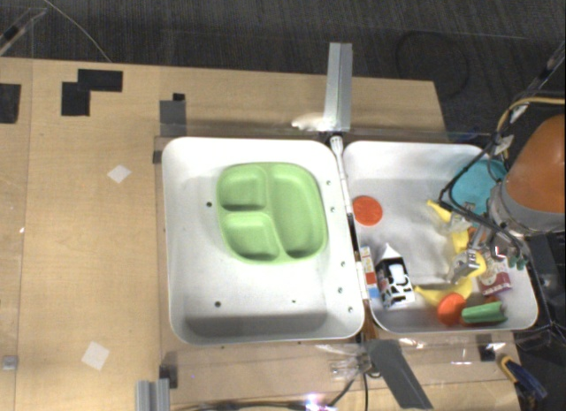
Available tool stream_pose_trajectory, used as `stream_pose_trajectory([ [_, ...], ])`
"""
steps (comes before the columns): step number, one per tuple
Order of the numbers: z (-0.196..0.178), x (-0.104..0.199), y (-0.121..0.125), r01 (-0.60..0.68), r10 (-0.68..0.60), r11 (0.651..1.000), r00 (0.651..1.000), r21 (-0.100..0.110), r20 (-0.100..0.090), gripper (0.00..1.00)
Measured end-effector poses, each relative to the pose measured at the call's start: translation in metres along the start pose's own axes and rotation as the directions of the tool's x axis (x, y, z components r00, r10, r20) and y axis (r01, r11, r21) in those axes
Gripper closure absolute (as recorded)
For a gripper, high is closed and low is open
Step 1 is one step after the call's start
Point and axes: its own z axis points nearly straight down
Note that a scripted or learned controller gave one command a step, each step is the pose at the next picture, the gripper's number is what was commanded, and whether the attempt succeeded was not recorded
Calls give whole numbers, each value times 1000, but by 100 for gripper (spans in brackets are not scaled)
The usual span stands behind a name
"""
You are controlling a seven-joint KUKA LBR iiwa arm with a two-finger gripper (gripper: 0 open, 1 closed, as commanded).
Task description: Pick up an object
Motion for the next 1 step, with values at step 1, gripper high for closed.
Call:
stream_pose_trajectory([
  [1, -1, 34, 18, -21, 21, 1000, 1000, 1, 3, 0],
])
